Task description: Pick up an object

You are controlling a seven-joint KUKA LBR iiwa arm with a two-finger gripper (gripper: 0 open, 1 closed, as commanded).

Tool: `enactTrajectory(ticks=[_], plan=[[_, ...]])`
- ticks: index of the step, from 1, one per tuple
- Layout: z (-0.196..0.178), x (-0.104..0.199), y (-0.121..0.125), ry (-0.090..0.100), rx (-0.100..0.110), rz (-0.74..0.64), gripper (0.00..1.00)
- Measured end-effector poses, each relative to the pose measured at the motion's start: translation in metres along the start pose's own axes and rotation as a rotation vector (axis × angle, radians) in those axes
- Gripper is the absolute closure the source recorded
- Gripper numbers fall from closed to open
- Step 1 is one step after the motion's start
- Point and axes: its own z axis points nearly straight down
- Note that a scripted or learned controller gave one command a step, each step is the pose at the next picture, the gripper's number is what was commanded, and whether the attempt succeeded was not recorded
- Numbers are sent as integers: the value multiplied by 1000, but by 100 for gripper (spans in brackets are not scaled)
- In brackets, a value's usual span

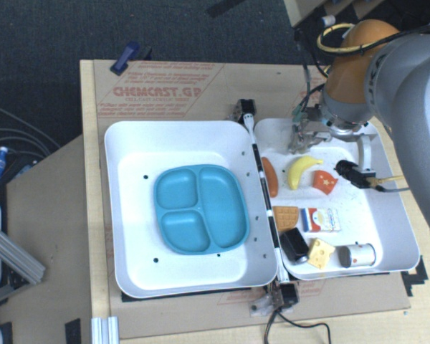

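Claw point(303, 139) hangs nr right bin's point(395, 253) far-left corner, fingers' state can't tell, w/ the banana point(302, 170) lying just below it, apart, betw hot dog point(270, 175) & strawberry point(325, 183).

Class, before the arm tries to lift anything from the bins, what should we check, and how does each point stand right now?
1. Claw over the right bin: ok.
2. Claw directly above the banana: not ok, it sits just behind it.
3. Banana free of the red piece: ok, apart.
4. Something already gripped: cannot tell.
5. Blue tray in the left bin, away from the arm: ok.
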Motion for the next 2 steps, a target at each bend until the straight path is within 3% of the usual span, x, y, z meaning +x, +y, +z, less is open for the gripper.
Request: enactTrajectory(ticks=[1, 2], plan=[[0, 0, 0, 0, 1, 0, 0], [11, -8, -1, 0, 1, 0, 0]])
